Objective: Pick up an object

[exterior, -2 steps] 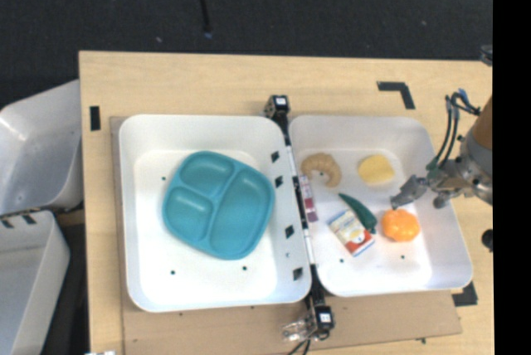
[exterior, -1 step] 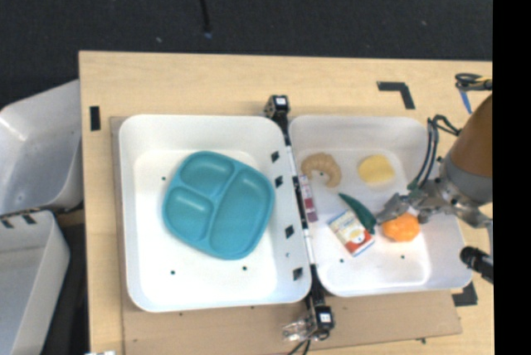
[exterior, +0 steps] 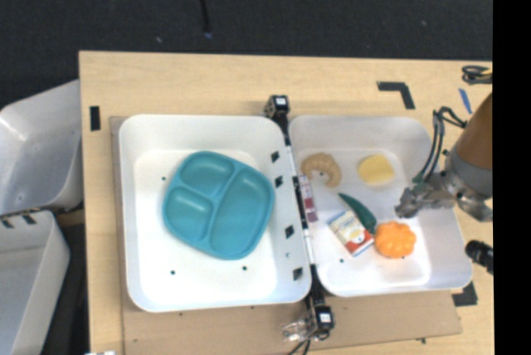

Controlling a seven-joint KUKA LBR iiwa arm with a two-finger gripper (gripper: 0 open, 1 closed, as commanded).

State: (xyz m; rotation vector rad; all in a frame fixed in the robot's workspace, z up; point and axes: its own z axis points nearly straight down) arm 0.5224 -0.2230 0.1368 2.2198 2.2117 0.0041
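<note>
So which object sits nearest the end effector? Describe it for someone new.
Look in the right-hand white bin, at its near right part. Just below the end effector lies an orange toy pumpkin, round and ribbed, beside a small carton; nothing else there is orange.

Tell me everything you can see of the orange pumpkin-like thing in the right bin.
The orange pumpkin is a small, rounded, lobed toy, glossy like plastic. It sits in the right bin, toward its front, touching the small carton on its left. The gripper hovers just above and behind it; the green pepper lies close by.
</note>
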